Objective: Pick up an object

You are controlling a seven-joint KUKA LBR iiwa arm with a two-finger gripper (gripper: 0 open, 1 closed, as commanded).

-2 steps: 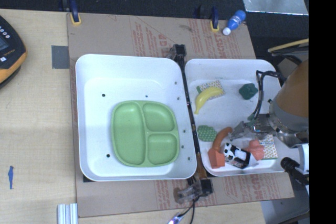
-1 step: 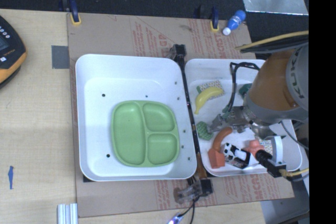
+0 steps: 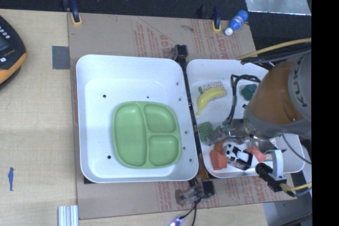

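Arm [image 3: 275, 98] low over right bin [image 3: 197, 69] w/ end effector [image 3: 238, 152] amid clutter near banana [image 3: 210, 97], can't tell its state; nothing visibly lifted, pick left.

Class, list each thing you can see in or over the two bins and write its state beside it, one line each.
Green tray: flat, right way up, in the left bin.
Banana: lying in the right bin.
Orange block: lying near the right bin's front edge.
Gripper: low over the right bin's front things.
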